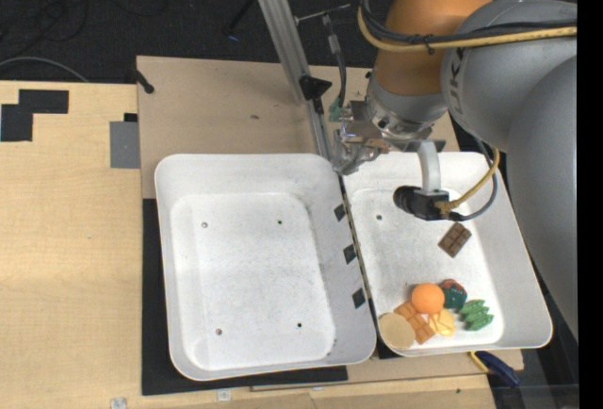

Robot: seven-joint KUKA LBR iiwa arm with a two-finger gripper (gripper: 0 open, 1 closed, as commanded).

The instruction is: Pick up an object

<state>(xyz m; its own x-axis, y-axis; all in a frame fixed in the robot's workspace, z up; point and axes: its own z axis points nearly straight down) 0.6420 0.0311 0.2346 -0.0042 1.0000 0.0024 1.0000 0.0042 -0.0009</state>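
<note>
Dark floor with loose cables behind; pale wooden bench (66,209) in front, bearing two white bins side by side. Left bin (250,266): bare white floor. Right bin (513,303): one brown chocolate-like block (455,239) near the middle; at that bin's near edge one cluster of toy food, with one orange ball (427,297), one green leafy piece (476,314), one pale round disc (397,331), and a few small orange and yellow bits too crowded to count. Gripper (356,145) above the right bin's far left corner, by one slanted metal rail (283,30); fingers unclear, cannot tell. Grey arm (518,58) entering over the right bin.
</note>
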